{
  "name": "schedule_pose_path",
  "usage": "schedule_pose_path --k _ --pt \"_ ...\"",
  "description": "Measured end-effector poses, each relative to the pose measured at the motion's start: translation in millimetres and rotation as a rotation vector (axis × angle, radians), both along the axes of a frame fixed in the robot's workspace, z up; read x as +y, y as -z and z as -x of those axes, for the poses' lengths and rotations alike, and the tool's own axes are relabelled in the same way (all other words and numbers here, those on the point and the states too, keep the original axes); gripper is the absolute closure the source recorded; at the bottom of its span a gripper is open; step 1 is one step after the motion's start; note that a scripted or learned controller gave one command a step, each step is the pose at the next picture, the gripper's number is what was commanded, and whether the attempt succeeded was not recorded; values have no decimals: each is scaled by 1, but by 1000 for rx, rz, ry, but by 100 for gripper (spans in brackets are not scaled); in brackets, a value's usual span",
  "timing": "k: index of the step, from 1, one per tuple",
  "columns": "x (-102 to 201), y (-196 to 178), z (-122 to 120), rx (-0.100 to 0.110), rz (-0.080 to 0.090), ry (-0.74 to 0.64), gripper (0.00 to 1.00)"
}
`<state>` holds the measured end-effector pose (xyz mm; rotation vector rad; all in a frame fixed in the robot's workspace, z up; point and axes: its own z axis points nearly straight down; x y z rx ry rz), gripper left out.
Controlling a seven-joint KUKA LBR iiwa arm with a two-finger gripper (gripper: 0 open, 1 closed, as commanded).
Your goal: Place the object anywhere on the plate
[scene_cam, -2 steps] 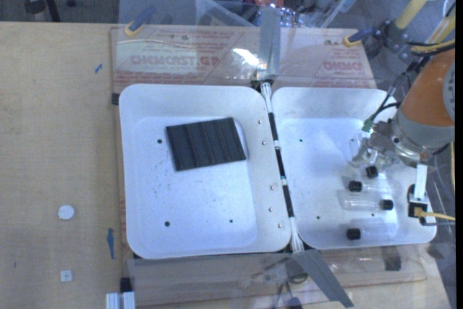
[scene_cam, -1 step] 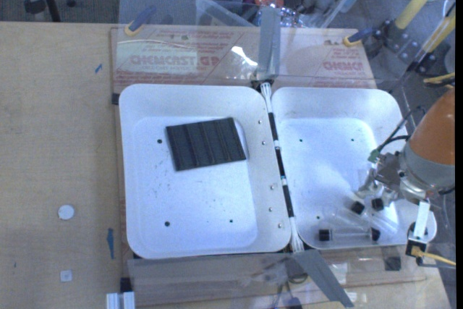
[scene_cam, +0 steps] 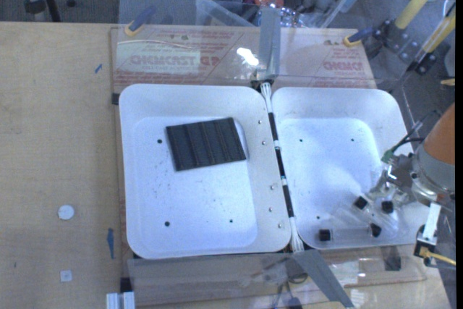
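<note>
Two white bins: left bin (scene_cam: 134,177), right bin (scene_cam: 325,103); one dark ribbed plate (scene_cam: 206,143); one gripper (scene_cam: 373,216). The plate lies flat in the left bin's upper half, long axis left to right, slightly tilted, well apart from the gripper, which is low in the right bin's near-right corner. Gripper state cannot be told, and the object cannot be made out.

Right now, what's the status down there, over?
Gripper low in the right white bin, near its front right corner. Dark grey ribbed rectangular plate lies flat in the left white bin. Nothing on the plate.
</note>
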<state>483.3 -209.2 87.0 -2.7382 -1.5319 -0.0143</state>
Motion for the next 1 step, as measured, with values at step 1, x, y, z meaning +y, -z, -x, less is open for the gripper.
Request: schedule_pose_path --k 1 --pt "0 0 1 1 2 -78 100"
